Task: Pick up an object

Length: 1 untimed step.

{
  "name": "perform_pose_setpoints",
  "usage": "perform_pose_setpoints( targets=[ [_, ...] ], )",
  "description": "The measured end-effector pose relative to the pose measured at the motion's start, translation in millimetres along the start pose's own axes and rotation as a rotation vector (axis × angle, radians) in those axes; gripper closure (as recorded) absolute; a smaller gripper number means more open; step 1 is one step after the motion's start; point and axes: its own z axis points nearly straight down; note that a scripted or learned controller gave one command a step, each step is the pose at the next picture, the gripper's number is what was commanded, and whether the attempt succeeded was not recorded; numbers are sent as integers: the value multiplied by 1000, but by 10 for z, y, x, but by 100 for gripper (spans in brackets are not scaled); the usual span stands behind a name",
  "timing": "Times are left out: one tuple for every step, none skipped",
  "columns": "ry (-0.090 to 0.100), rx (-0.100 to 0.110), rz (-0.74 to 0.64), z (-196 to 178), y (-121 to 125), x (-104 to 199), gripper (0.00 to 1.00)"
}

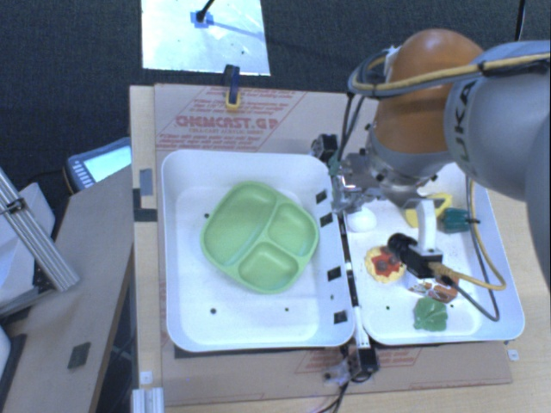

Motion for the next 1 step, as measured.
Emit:
perform_pose_setpoints(
  targets=[
    [-1,3,1,180,-70,551,100]
  ],
)
